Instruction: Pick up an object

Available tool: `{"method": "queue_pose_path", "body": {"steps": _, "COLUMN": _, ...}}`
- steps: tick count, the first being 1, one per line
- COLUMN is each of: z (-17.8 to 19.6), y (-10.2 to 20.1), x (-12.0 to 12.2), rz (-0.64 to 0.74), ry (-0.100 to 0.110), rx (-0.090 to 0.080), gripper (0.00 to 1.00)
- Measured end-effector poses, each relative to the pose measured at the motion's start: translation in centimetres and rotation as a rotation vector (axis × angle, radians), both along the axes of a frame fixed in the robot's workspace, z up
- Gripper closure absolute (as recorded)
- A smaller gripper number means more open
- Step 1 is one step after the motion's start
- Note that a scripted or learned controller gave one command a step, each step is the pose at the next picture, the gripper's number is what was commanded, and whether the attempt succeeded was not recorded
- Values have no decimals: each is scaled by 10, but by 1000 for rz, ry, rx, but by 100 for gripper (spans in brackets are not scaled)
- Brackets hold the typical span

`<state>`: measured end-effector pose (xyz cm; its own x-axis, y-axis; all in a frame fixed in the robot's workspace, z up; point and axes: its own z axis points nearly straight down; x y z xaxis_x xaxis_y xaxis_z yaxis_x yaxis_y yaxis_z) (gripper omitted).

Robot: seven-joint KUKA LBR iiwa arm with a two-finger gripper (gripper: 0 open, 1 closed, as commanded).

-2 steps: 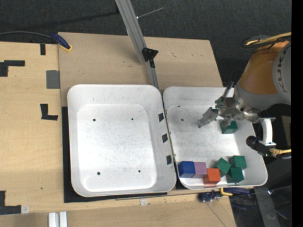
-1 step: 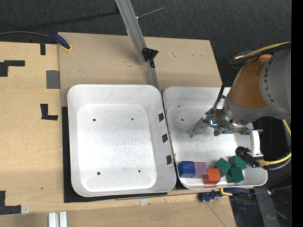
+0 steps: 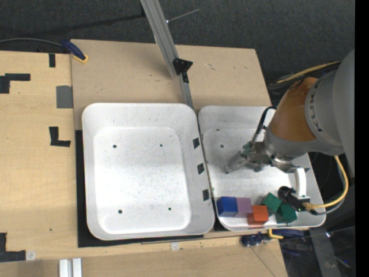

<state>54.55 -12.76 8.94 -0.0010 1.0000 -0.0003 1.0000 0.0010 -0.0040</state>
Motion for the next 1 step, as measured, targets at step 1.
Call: {"method": "queue_pose_path", "body": {"steps": 1, "z": 12, "y": 1, "x": 0, "rz": 1, "ry": 0, "rx": 2, "gripper": 100}}
